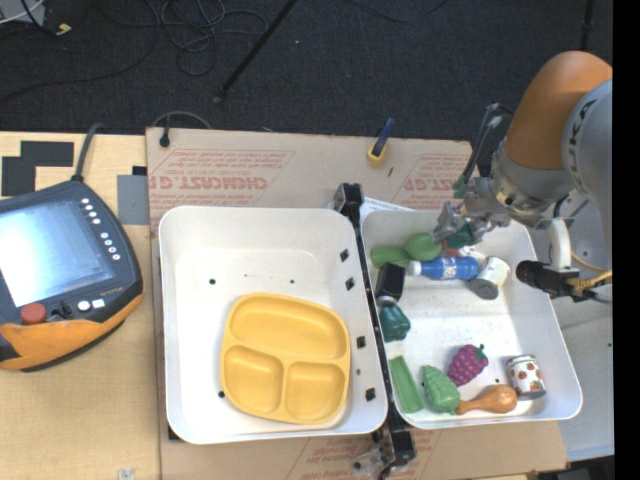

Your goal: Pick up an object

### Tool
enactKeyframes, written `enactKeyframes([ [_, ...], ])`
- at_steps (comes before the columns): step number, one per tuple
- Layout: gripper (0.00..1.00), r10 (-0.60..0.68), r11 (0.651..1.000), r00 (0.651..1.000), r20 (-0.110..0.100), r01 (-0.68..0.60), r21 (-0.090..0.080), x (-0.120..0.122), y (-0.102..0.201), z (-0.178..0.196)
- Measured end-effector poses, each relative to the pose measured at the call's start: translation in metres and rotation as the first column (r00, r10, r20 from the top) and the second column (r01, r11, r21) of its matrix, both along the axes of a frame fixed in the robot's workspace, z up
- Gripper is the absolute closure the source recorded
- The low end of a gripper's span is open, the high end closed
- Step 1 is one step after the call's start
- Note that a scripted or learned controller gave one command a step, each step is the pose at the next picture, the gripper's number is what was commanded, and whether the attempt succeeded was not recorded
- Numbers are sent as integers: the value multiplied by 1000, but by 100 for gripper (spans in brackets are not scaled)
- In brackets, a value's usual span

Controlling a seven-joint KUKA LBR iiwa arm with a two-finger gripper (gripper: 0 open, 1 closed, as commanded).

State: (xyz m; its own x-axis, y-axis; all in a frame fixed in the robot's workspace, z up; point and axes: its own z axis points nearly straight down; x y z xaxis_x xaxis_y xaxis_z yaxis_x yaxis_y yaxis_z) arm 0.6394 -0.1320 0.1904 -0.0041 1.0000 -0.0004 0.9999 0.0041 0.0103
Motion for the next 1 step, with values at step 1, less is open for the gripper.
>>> enactKeyframes([
  [1,100,0,1000,1000,-16,0,4,-47,80,-3],
])
